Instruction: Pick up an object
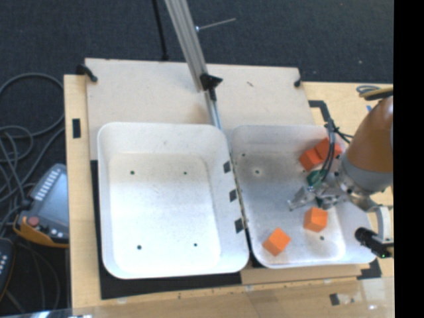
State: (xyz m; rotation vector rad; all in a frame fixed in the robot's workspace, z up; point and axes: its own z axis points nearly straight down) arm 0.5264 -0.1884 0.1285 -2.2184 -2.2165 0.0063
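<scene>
Orange cube (316, 220), the likely target, lies in the right bin (265, 144) just below the hand (317, 196), which hangs low over the bin floor, placed as if to descend on it; whether the hand is apart or together cannot be told. A second cube (277, 241) sits near the front wall, further orange blocks (311, 158) toward the back. The left bin (165, 197) adjoins it on the desk (152, 91).
</scene>
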